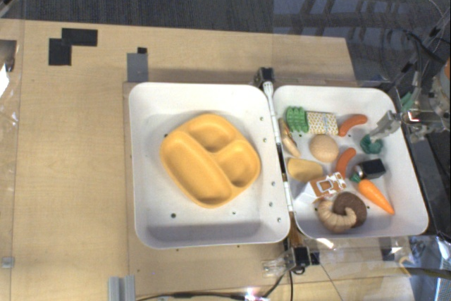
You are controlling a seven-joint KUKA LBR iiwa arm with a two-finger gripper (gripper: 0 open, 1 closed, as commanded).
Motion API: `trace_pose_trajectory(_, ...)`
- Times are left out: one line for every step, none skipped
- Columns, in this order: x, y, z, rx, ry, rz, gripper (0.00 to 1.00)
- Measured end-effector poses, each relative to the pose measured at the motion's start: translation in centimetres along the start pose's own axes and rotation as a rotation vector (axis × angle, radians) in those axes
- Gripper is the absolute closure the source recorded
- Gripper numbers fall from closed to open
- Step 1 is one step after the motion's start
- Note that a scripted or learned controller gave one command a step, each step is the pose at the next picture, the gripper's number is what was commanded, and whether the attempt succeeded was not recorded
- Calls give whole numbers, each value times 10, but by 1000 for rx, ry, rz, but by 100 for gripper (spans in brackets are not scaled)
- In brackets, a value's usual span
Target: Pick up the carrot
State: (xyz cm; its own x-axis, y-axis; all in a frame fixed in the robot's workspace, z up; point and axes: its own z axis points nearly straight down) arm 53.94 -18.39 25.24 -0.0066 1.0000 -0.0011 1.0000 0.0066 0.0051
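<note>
Down at five o'clock in the right bin (416,187) the carrot (375,196) lies beside the chocolate donut (350,209), while the gripper (390,120) hangs at two o'clock, open or closed I cannot tell

An orange carrot (375,197) lies in the white right bin (416,187); beside it, the white left bin (141,173) holds a yellow divided plate (210,159).
</note>
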Motion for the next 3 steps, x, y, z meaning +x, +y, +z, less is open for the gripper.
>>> trace_pose_trajectory(-19,-53,75,3,0,-159,0)
trace_pose_trajectory(-3,-47,137,-6,-4,-101,0)
trace_pose_trajectory(7,-48,162,-12,-10,-274,0)
